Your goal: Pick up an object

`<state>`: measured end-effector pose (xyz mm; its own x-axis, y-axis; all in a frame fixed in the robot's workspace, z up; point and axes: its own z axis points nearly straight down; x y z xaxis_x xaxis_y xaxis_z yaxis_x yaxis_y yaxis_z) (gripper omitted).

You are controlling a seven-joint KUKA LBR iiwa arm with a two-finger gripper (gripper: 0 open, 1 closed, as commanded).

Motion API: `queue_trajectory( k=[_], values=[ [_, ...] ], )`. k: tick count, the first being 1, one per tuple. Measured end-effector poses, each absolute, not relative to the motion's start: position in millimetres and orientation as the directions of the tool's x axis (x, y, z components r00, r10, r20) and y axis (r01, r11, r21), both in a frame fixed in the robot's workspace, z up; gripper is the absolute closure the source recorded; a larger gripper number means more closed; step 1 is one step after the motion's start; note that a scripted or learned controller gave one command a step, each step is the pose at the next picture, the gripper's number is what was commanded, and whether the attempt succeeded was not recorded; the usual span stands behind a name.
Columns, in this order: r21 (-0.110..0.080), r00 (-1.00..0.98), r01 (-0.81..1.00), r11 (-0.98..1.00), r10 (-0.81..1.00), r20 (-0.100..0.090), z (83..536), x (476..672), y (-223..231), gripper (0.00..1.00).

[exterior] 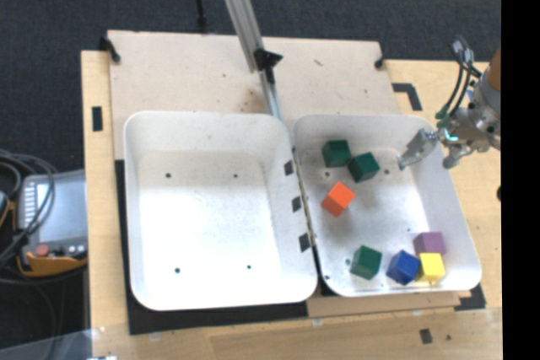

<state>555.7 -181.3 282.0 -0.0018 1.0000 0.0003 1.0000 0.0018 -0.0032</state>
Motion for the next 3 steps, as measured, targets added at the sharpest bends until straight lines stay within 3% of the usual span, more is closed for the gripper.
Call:
queue_trajectory(
  k=[1, 3],
  values=[
    [0.002, -0.002, 1.000, 0.002, 1.000, -0.001, 285, 556.5, -181, 0.00],
    [-0.005, 0.002, 1.000, -0.002, 1.000, -0.001, 165, 548.9, -177, 0.00]
  ],
)
